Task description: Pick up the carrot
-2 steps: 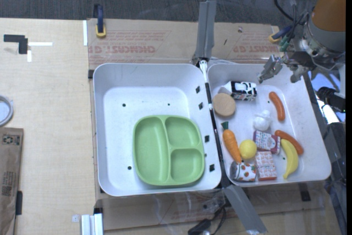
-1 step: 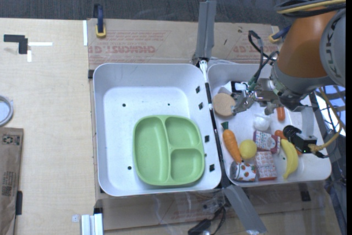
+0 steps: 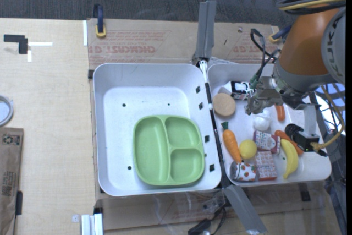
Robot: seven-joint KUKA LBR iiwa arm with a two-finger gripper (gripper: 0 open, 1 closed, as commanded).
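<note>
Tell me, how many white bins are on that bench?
2. The left bin holds a green divided plate; the right bin, beside it, holds the toy food, including the carrot.

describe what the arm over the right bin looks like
The arm has a rounded orange band above a grey wrist section, with black cables looping along its side. Its gripper is a dull grey metal assembly with dark fittings.
</note>
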